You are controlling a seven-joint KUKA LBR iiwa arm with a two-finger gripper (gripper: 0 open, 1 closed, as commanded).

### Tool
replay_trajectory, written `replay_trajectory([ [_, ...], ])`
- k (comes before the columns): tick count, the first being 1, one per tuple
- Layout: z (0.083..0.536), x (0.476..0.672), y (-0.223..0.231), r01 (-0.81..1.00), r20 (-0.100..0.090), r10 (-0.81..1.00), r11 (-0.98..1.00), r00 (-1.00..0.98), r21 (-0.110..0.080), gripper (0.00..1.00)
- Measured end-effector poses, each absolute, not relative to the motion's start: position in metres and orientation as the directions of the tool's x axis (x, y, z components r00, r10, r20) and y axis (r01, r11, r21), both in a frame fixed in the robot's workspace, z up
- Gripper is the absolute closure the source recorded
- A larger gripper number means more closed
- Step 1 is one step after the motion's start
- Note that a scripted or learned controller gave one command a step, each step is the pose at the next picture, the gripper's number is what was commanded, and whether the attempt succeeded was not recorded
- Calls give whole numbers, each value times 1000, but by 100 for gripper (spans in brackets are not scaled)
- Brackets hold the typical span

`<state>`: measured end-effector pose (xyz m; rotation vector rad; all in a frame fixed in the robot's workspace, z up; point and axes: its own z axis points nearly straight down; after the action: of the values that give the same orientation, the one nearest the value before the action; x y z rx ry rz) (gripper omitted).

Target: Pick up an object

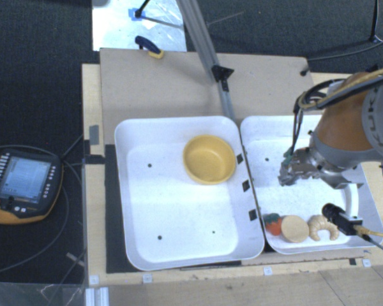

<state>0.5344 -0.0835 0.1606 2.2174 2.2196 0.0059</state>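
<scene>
A yellow bowl (pixel 209 159) sits in the left bin (pixel 147 234), near its upper right corner. In the right bin (pixel 262 136), along the front edge, lie a small red and green item (pixel 272 222), a round tan disc (pixel 294 229) and a pale croissant-shaped piece (pixel 322 227). My gripper (pixel 287 176) hangs over the middle of the right bin, above and behind those three items, apart from them. Nothing shows between its fingers.
A metal pole (pixel 201 37) slants over the bench from the top down to the seam between the bins. Black clips (pixel 246 185) line the divider. A teach pendant (pixel 19 183) lies off the bench at left.
</scene>
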Motion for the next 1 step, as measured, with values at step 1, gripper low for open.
replay_trajectory([
  [1,223,535,-83,1000,0,1000,1,-1,6,100],
])
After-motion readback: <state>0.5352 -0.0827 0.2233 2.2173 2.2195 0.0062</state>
